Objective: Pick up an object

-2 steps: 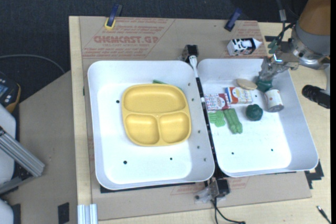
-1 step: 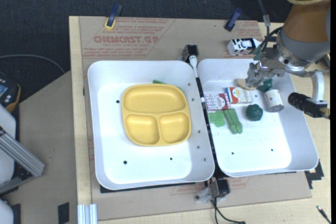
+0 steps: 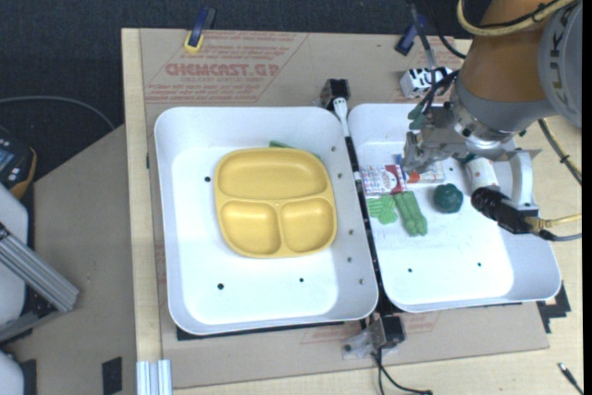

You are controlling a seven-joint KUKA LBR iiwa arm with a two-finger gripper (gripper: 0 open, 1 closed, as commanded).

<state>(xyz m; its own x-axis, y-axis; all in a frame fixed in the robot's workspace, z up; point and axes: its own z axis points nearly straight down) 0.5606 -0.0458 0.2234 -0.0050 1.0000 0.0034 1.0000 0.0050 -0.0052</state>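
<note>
My gripper [image 3: 418, 164] reaches down into the right bin [image 3: 462, 277], its tip just above a small red and white packet [image 3: 381, 179]. Two green pieces [image 3: 400, 208] lie side by side below the packet. A dark green round object [image 3: 448, 198] sits to the right of them, near the gripper's body. The arm's orange band [image 3: 513, 32] and grey wrist hang over the bin's upper right part and hide the floor beneath.
In the left bin [image 3: 185, 282] lies a yellow three-compartment plate [image 3: 275, 200], with a green sliver [image 3: 282, 144] showing at its far edge. A black cable connector [image 3: 499, 208] hangs off the wrist over the right bin. Clamps sit on the bench's far edge.
</note>
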